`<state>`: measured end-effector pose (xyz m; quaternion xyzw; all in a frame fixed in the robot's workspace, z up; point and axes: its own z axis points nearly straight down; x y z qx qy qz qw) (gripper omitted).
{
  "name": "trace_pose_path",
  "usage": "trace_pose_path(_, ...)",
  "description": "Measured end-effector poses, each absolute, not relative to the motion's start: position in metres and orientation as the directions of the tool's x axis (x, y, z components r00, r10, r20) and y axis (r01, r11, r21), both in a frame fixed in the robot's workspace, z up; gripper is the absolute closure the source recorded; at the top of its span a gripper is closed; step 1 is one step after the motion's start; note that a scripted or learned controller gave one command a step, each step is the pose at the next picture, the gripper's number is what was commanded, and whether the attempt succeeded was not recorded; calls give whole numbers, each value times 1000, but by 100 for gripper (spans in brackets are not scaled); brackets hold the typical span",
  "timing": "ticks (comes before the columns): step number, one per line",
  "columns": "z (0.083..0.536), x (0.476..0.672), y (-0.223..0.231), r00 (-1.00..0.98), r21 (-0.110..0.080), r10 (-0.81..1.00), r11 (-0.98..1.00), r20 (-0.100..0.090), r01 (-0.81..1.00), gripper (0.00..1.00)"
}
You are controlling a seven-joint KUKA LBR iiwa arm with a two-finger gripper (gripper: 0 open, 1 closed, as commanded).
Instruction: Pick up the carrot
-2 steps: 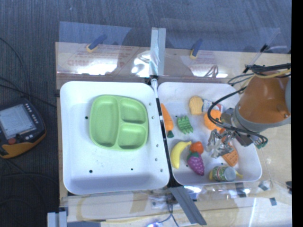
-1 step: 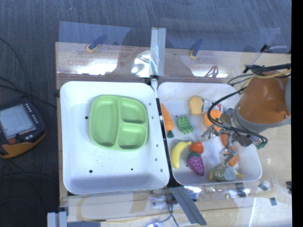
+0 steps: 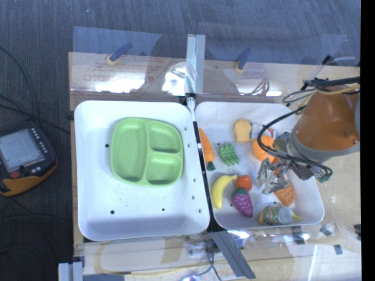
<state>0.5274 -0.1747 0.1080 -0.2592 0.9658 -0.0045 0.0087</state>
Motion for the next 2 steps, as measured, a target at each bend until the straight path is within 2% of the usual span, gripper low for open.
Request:
trace_pose_path(1, 108, 527, -174, -865, -12, -501, 865, -14, -501, 0)
trace_pose_path(2, 89, 560, -161, -890, -4, -456, 890, -3, -456, 0)
